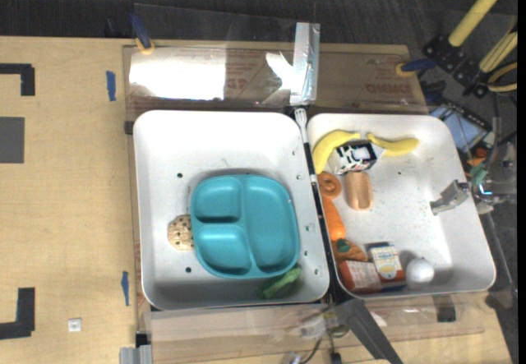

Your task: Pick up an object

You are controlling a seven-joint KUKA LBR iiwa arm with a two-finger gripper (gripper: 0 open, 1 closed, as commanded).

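Bins sit side by side on the bench, each holding its own load. The left bin carries a teal divided plate near its centre. A cookie lies just beside the plate at nine o'clock, and a green piece touches the plate's edge at five o'clock, against the bin's near wall.

The right bin holds its things mostly along its left side. At eleven o'clock a banana curves around a black-and-white item. Just below that lies a tan cylinder, with an orange ring beside it. A carrot runs down the left wall towards seven o'clock. Along the near wall sit a small carton on a red packet, and a white ball at five o'clock.

The gripper hangs at three o'clock in the right bin, above bare floor, well apart from the objects. Nothing is seen between its fingers; how far they are spread cannot be told.
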